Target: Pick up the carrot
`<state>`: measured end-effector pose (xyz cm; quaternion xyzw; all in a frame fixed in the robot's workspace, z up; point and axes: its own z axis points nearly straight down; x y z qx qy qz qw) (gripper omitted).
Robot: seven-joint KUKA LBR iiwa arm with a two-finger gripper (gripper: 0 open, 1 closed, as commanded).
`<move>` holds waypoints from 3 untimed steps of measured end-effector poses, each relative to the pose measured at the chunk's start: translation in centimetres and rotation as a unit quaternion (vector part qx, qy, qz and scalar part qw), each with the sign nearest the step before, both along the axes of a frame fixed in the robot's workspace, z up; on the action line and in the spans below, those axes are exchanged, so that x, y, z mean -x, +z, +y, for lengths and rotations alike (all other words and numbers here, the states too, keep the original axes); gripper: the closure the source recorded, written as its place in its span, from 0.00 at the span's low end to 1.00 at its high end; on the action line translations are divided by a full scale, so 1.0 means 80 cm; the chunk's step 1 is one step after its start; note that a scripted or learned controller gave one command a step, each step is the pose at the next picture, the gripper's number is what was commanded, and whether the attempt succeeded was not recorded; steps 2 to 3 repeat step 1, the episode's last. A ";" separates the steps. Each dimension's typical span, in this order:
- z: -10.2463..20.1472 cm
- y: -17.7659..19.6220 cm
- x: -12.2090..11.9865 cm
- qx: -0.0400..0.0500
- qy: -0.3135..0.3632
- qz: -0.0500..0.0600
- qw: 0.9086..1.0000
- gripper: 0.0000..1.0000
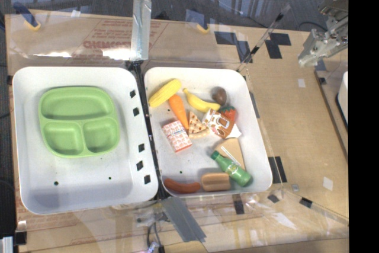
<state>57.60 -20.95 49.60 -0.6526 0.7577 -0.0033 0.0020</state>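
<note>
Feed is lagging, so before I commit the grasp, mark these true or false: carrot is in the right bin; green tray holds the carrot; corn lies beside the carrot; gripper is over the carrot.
1. The carrot is in the right bin. True.
2. The green tray holds the carrot. False: the tray sits in the left bin, with no food in it.
3. The corn lies beside the carrot. True.
4. The gripper is over the carrot. False: it is outside the bins, at upper right.

Lab bench: taped cardboard (296,121), white bins (23,127).
</note>
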 end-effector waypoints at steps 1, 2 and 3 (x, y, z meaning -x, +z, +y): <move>0.000 -0.264 0.012 -0.004 -0.051 0.008 0.999 1.00; 0.000 -0.264 0.012 -0.004 -0.051 0.008 0.999 1.00; 0.000 -0.264 0.012 -0.004 -0.051 0.008 0.999 1.00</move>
